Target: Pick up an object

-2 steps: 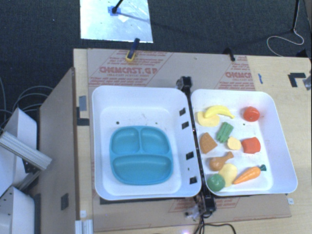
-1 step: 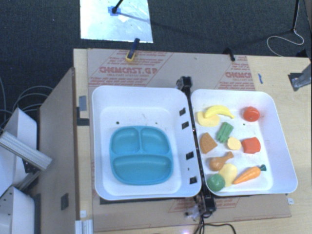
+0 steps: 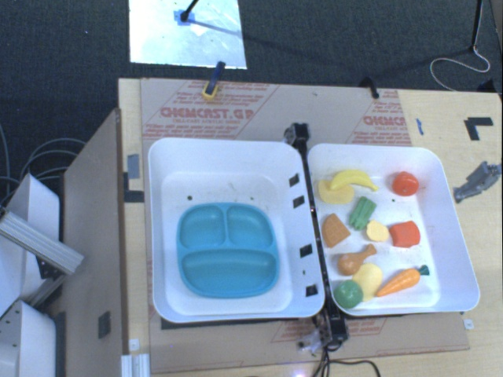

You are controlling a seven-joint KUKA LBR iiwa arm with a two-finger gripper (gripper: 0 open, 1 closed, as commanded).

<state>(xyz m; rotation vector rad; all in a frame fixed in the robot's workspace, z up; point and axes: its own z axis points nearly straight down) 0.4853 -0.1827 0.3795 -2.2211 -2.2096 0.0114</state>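
Observation:
The right bin [image 3: 448,210] holds several toy foods. A yellow banana [image 3: 351,181] and a red tomato [image 3: 405,183] lie at its far side. In the middle are a green pepper [image 3: 362,212], a brown wedge [image 3: 335,230], a small yellow piece [image 3: 377,231] and a red block [image 3: 405,234]. A drumstick [image 3: 357,258], a yellow lemon [image 3: 367,277], a green ball [image 3: 350,293] and an orange carrot [image 3: 399,282] lie near the front. My gripper [image 3: 478,181] hangs just outside the bin's right rim, at the level of the tomato, touching none of the foods.
The left bin [image 3: 165,210] holds a blue sectioned plate [image 3: 228,250]. Black clips [image 3: 299,203] line the divider between the bins. A yellow-handled tool [image 3: 212,85] lies on the bench behind the bins.

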